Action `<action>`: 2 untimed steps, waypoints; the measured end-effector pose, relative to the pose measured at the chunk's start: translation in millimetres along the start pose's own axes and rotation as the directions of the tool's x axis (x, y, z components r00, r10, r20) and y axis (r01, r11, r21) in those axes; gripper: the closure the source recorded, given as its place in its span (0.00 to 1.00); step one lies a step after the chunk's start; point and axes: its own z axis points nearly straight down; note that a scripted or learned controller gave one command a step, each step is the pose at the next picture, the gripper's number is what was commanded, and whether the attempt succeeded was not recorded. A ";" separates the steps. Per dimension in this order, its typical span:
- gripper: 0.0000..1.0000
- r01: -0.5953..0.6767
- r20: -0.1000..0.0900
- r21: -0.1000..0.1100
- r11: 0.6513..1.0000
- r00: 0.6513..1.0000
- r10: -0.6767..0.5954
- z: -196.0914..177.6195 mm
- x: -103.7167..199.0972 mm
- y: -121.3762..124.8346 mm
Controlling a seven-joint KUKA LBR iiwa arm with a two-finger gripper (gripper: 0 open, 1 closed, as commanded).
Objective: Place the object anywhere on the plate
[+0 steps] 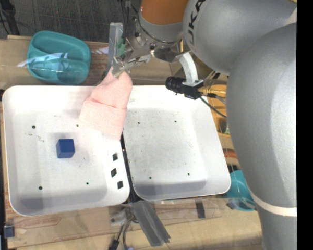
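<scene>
The gripper hangs above the far edge of the two bins, its fingers pinched on the top corner of a pink cloth, which dangles below it and drapes down over the inner rim of the left bin. No plate can be made out; the right bin lies below and to the right of the gripper. A small blue cube sits well down and to the left of the gripper, on the left bin's floor. The hold looks thin, just a corner of fabric, so a quick swing could pull the cloth free. Its trailing end could also catch on the rim between the bins and drag.
</scene>
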 end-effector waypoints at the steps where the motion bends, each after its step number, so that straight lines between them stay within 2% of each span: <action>1: 1.00 -0.089 0.000 0.003 0.996 0.996 0.089 99.6 72.3 -0.2; 2: 1.00 -0.128 0.001 -0.001 0.992 0.992 0.128 121.5 31.1 15.8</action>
